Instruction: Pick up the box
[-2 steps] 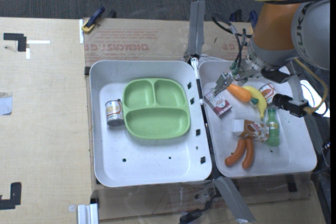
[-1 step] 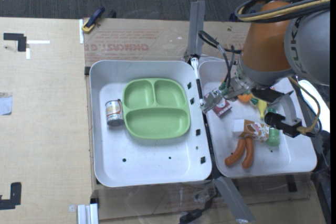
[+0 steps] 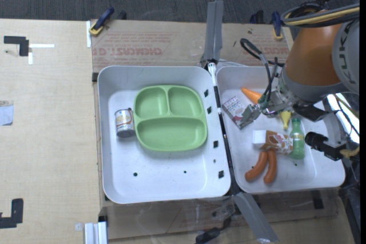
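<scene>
Approach step, by my read: gripper [image 3: 250, 117] low in right bin [image 3: 337, 179], just beside small box [image 3: 232, 105]; can't tell gripper's state. Next: centre over box, descend.

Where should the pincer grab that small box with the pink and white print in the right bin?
Probably across the short sides of the small pink-and-white printed box, coming straight down. It lies flat on the right white bin's floor beside the pincer, leaving its edges exposed.
</scene>
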